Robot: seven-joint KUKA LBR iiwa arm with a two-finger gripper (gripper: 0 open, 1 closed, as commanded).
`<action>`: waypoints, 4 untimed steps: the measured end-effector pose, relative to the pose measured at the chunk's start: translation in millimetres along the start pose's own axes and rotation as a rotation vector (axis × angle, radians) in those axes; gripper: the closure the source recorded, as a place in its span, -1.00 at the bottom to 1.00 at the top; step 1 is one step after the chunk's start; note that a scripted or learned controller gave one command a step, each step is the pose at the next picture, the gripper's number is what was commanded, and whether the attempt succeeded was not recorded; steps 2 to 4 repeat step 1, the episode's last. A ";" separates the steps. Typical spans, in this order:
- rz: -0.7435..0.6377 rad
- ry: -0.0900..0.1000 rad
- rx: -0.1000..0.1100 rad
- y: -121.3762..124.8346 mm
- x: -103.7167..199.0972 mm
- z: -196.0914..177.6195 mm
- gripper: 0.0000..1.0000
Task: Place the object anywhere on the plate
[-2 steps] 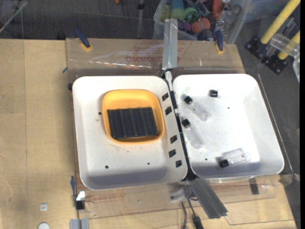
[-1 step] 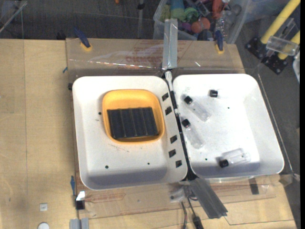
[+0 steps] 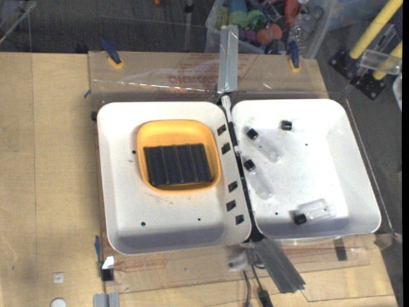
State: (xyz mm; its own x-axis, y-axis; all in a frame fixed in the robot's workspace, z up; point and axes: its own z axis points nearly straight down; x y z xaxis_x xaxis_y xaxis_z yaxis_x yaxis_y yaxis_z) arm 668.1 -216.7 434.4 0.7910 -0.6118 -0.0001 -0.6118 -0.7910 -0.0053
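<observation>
I saw an orange plate (image 3: 177, 130) bearing a dark ribbed block (image 3: 177, 164) in the left bin (image 3: 121, 222); three clear black-capped vials (image 3: 263, 145) lay in the right bin (image 3: 345, 190). Claw state: I couldn't tell.

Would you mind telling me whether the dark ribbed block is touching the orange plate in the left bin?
Touching. The camera view shows the dark ribbed block lying inside the orange plate, resting on its floor, with the orange rim showing around it.

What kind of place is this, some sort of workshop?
Probably a robotics lab: two white bins clamped side by side on a bench, small clear vials for handling, and a tub of colourful toys behind.
</observation>
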 end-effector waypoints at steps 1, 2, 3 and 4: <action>-0.337 -0.001 0.000 0.8 0.3 0.3 1.00; -0.337 -0.001 0.000 0.8 0.3 0.3 1.00; -0.337 -0.001 0.000 0.8 0.3 0.3 1.00; -0.337 -0.001 0.000 0.8 0.3 0.3 1.00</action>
